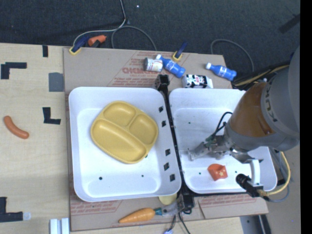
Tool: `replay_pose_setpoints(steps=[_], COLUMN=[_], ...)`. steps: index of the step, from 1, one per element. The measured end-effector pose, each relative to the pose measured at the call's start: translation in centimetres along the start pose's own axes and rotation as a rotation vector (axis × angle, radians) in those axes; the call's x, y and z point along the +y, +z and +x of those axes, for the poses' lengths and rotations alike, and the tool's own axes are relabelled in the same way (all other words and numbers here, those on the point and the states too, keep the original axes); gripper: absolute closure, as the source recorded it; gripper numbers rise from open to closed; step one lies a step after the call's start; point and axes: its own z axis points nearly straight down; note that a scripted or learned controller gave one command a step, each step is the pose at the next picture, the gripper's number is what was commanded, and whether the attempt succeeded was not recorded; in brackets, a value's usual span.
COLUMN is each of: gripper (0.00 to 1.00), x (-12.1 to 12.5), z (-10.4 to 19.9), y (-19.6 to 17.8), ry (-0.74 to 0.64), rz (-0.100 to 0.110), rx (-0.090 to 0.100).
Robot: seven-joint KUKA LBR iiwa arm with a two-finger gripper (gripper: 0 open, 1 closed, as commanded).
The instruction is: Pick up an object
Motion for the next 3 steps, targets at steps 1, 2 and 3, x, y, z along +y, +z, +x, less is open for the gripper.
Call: replay_pose_setpoints(steps=[1,2,3], gripper=[0.00,0.00,0.00], x=[6.9,2.1,-1.4], z=[2.1,-0.1,-2.1], y=[-0.1,-0.4,-0.2], ry=[-0.005,0.000,-0.002], rz=[-0.001,0.005,-0.006], rx=[-0.001,0.001,-0.001])
